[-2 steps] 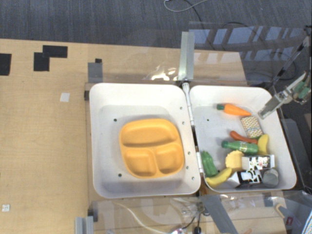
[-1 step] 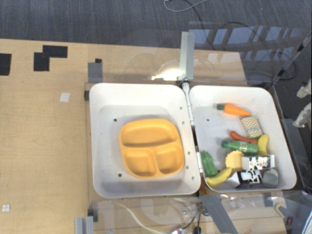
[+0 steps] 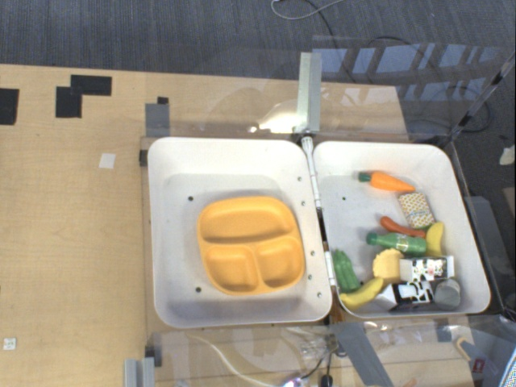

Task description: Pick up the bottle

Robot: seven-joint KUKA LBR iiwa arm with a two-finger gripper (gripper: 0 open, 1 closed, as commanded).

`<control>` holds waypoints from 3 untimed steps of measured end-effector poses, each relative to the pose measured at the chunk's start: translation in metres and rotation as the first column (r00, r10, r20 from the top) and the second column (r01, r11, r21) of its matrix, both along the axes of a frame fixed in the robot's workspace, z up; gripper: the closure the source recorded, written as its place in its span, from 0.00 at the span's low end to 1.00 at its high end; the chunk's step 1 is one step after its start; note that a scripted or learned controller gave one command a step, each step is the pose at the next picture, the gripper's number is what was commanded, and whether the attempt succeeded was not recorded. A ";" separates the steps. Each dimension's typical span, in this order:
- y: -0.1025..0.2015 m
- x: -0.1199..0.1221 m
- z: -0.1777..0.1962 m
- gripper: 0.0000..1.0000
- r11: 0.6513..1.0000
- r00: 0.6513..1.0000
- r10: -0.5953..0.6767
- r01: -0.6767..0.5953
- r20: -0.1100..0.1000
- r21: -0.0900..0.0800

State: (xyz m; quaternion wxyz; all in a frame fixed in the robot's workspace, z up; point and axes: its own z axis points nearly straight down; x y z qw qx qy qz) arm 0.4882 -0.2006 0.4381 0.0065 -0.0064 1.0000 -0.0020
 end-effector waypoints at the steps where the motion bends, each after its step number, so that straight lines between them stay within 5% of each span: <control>1: -0.004 0.018 0.000 0.00 0.925 0.925 0.381 -0.381 -0.002 -0.004; 2: -0.004 0.014 0.000 0.00 0.699 0.699 0.715 -0.715 -0.006 -0.006; 3: -0.005 0.006 -0.040 0.00 0.144 0.144 0.989 -0.990 -0.012 -0.004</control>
